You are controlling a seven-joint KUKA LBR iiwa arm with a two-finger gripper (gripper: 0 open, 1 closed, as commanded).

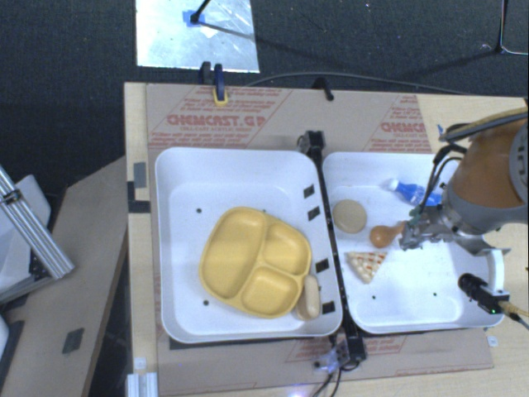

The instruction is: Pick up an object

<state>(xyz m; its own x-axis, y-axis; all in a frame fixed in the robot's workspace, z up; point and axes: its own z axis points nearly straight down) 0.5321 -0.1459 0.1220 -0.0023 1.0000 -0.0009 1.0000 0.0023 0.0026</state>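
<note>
Camera view, right bin [388, 317]: gripper [411, 236], finger state indiscernible, low beside small brown rounded object [383, 236], right of centre. Advice: centre over it, descend squarely, then close.

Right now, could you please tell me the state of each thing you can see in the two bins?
Yellow divided tray: upright, flat in the left bin.
Beige bread piece: resting against the tray's rim.
Round tan disc: flat in the right bin.
Orange-brown piece: lying beside the tool.
Pizza slice: lying flat, apart from the others.
Blue item: lying near the far wall.
</note>
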